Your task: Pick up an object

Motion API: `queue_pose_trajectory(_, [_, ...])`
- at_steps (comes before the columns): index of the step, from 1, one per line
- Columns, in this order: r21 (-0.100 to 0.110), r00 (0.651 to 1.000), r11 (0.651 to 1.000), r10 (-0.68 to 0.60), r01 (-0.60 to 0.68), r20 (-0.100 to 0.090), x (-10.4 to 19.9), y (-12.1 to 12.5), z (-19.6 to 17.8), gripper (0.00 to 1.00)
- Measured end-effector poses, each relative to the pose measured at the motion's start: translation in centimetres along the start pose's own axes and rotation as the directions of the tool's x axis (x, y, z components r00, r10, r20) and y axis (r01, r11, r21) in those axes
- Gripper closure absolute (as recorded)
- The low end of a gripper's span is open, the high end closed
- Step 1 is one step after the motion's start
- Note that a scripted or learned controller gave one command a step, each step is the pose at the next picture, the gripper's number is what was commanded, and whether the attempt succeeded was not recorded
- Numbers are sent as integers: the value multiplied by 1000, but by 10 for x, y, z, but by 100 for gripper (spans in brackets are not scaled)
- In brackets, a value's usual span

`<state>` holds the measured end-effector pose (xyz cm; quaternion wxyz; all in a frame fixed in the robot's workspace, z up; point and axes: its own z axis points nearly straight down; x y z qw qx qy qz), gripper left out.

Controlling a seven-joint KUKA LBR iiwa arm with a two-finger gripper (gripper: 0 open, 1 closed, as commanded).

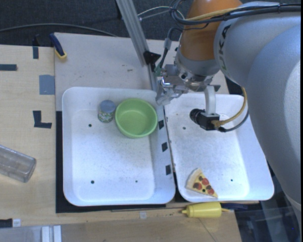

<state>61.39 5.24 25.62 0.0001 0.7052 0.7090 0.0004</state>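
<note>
Over the top edge of the bins, near the seam between them, hangs the gripper [164, 92]; its metal tip sits just right of the green bowl [136, 117] and nothing shows between the fingers. Fingers too small and foreshortened to read, so can't tell open vs closed.

Candidate objs: green bowl, upright, in the left bin [111, 190], upper right part, close to the divider. Small can [106, 111] w/ grey lid touching or just beside the bowl's left side, prob. touching but hard to call at this res. Pizza slice toy [200, 182] lies flat in the right bin [252, 185], near the front edge, well apart from the gripper.

Arm [262, 49] comes in from the right, orange band [204, 26] above the wrist, black cable fitting [204, 119] hanging over the right bin's upper half w/ a yellowish hose looped beside it.

Outside the bins: yellow bottle [201, 210] lying on its side just in front of the right bin, clear plastic container [10, 161] on the bench at far left, blue-yellow clamp [57, 46] at the back left, grey metal pole [134, 26] slanting up behind the bins. Black tape marks on the wood bench [20, 95].
</note>
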Motion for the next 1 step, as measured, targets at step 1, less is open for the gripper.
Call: queue_pose_trajectory(1, [1, 1000, 1000, 2, -2, 1, 30, 28, 11, 100])
